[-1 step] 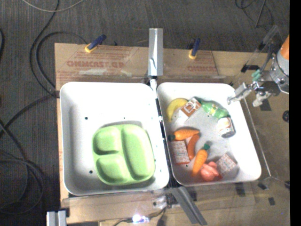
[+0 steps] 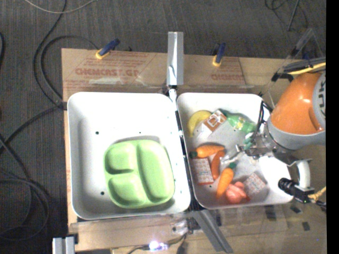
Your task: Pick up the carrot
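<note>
Hovered gripper (image 2: pixel 241 151) over right bin (image 2: pixel 185 142), carrot (image 2: pixel 224 180) lying at seven o'clock of it among crowded toys; finger state impossible to tell.

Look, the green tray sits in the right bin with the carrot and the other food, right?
Not quite. The camera view shows the green tray in the left bin, by itself. The carrot and the other food lie in the right bin, where the gripper hangs.
</note>
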Action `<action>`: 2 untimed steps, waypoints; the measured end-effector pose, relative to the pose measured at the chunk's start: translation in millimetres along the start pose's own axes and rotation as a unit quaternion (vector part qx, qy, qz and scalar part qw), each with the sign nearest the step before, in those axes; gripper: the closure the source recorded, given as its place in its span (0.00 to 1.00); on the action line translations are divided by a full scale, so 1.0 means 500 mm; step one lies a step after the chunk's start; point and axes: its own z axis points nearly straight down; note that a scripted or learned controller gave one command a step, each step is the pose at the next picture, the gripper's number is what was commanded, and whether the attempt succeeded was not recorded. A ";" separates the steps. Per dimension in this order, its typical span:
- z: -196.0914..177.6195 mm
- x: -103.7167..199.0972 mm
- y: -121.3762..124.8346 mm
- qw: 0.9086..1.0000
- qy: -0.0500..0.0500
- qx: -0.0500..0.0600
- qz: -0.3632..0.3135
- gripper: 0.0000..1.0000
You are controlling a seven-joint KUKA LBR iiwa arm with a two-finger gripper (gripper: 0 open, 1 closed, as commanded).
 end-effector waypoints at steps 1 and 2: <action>0.123 0.077 -0.009 0.999 -0.004 -0.012 0.037 0.00; 0.104 0.078 -0.005 0.999 -0.004 -0.014 0.036 1.00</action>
